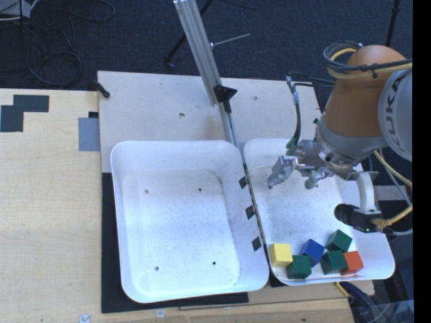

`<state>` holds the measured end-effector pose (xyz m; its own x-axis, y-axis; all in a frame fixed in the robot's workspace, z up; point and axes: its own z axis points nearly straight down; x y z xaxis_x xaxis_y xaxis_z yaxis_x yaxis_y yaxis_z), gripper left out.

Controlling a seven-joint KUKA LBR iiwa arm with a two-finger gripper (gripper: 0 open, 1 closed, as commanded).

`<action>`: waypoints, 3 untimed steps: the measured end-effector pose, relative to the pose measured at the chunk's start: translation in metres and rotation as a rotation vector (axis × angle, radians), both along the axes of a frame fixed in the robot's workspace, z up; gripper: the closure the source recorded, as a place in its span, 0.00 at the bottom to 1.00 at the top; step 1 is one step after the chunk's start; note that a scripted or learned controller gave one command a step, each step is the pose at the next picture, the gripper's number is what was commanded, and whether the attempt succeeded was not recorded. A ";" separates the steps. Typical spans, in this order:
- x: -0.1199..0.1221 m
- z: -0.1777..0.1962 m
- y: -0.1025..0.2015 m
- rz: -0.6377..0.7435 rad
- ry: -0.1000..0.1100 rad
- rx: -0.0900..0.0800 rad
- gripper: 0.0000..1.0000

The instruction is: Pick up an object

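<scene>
1. Camera view looks down on two shallow white plastic bins side by side on the table; the grey arm with its orange band reaches over the right-hand white bin.
2. Its metal two-finger claw hangs above the bare upper-middle floor of that bin, fingers spread apart with nothing between them.
3. Candidate objects sit clustered at the bin's near edge: a small yellow cube, a blue cube, a dark green cube, a second green cube, a third green cube, and an orange-red cube.
4. They lie well apart from the claw, toward the viewer.
5. Judging by this, the step in hand is the approach; no grasp has begun.
6. Next, the claw should travel toward the cluster, descend over one cube, preferably the yellow one at the cluster's edge, and close.
7. Partial white lettering on the arm's grey casing at the far right looks like "KU".
8. The left-hand white bin holds no cubes.
</scene>
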<state>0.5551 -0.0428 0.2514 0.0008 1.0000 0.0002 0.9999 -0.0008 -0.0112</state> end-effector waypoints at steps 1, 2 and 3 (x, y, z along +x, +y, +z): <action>-0.013 -0.008 0.010 0.001 -0.006 0.001 0.00; -0.019 -0.009 0.004 0.000 -0.007 0.000 0.00; -0.058 -0.064 -0.005 -0.001 0.000 0.001 0.00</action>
